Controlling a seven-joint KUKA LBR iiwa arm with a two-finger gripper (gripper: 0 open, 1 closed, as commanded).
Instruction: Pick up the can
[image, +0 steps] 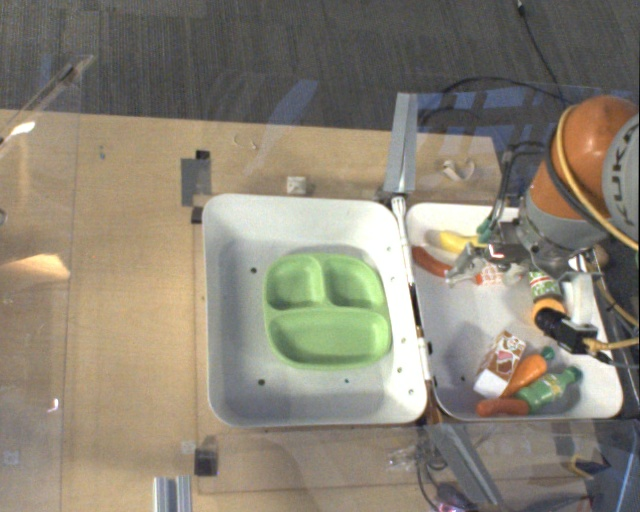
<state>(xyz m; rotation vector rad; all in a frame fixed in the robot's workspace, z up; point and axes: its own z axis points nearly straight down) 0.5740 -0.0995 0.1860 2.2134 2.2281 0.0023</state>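
Note:
In the right bin (440, 395), a small can with a red and green label (545, 287) lies near the right wall, partly hidden by the arm's wrist. My gripper (468, 266) hangs low over the bin's upper left part, left of the can and apart from it. A small red and white item (490, 275) sits right by the gripper's tip; I cannot make out whether it is held. A yellow banana (450, 240) and a red sausage (432, 262) lie just left of the gripper.
The left bin (225, 300) holds a green divided plate (325, 308). At the right bin's front lie a small box (503, 355), a carrot (530, 370), a green bottle (552, 390) and a red piece (500, 407). Cables hang by the arm at the right.

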